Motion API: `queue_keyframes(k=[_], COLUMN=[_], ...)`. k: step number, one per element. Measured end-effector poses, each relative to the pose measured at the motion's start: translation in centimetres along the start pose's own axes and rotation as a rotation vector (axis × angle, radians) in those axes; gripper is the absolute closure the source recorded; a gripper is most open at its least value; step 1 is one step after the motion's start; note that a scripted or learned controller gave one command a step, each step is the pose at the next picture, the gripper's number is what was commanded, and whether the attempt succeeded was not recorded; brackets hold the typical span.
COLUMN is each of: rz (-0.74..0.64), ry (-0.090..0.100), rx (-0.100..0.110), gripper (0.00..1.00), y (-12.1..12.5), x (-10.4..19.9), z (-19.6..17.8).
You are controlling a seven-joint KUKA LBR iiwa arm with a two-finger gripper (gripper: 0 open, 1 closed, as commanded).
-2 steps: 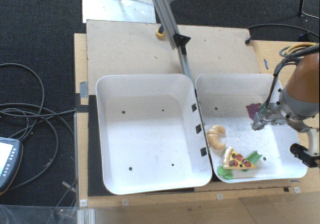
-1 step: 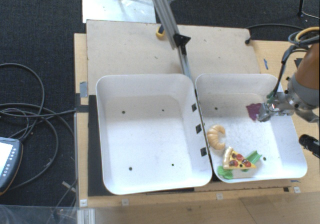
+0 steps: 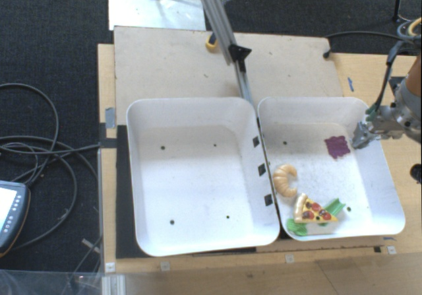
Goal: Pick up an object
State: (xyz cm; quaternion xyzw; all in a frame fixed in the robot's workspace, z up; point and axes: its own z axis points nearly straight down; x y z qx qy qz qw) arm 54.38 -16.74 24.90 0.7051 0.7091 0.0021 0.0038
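Observation:
The right bin (image 3: 382,188) holds a purple bunch of grapes (image 3: 337,147) near its back right, a tan croissant (image 3: 286,179) by its left wall, and a pizza slice (image 3: 312,210) lying on a green leafy piece (image 3: 335,208) near the front. My gripper (image 3: 362,136) hangs at the bin's right rim, just right of the purple grapes and apart from them. I see nothing between its fingers.
The left bin (image 3: 142,155) stands beside the right one, with a shared divider wall (image 3: 262,168) between them. A grey metal pole (image 3: 221,20) slants across the back of the bench. Cables and a pendant (image 3: 10,211) lie on the floor at left.

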Motion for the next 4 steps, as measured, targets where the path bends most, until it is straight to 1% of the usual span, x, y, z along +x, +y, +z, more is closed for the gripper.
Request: queue_keyframes(k=[1, 2, 3, 4], rz=[-0.005, -0.005, -0.005, -0.006], ry=[0.004, 0.004, 0.004, 0.005], rx=[0.005, 0.005, 0.006, 0.003], gripper=[1.0, 1.0, 1.0, 1.0], y=[2.1, 3.8, 6.3, 8.8], x=[5.7, 11.3, 16.3, 22.2], z=[0.9, 1.7, 2.7, 2.0])
